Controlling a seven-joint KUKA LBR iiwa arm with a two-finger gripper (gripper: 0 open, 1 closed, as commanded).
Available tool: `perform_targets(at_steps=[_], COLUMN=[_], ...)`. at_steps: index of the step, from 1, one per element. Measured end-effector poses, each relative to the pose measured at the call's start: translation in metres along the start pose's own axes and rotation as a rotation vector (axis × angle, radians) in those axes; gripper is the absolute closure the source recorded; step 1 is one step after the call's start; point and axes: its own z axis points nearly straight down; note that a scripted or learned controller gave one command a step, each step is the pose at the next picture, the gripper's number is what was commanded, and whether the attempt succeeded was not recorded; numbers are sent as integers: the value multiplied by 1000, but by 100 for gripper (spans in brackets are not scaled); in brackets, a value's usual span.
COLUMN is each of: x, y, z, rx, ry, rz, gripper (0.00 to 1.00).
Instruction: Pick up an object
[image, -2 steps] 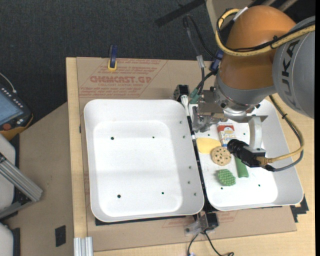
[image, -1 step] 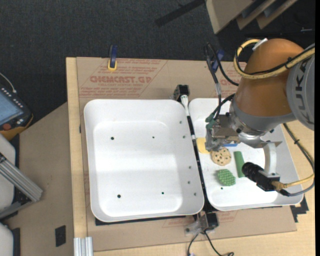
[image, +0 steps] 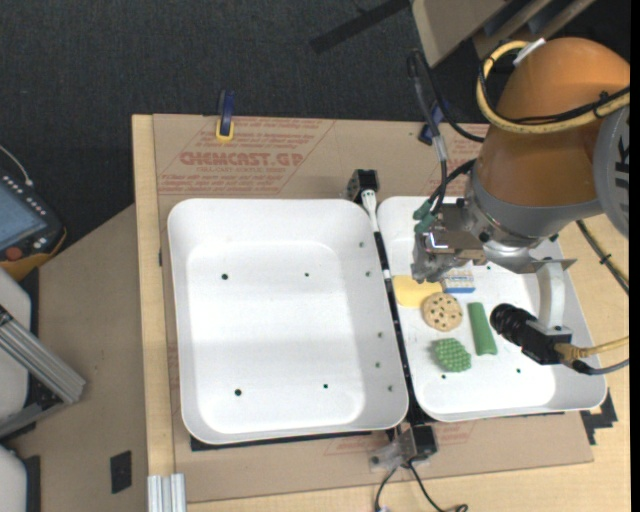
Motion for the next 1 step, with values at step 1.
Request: perform_targets(at_steps=[1], x=[0], y=[0], z=[-8], rx=[3], ry=[-1], rz=[2], gripper=[100])
